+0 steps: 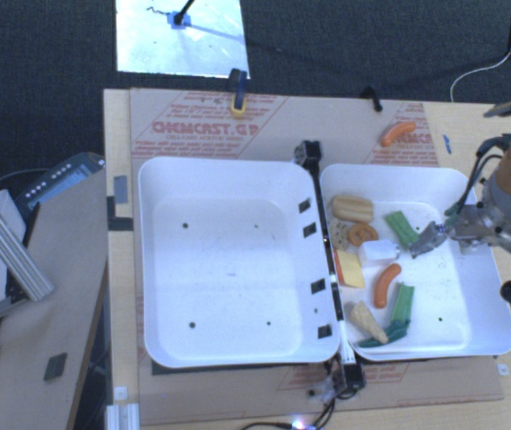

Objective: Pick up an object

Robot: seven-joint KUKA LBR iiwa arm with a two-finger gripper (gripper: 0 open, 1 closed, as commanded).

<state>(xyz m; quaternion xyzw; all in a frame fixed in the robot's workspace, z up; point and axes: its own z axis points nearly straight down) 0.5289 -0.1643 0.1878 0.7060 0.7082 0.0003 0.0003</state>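
The tool (428, 238) hangs low over the right bin (484, 334), beside the white block (379, 250), positioned for a pick; its opening cannot be determined.

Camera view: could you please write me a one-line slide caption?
KUKA arm's gripper hovers over the right bin of toy food, beside a green piece and a white block.

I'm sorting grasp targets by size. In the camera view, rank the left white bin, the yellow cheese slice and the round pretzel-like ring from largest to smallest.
1. Left white bin, by far the largest.
2. Yellow cheese slice.
3. Round pretzel-like ring, smallest, though only slightly smaller than the slice.
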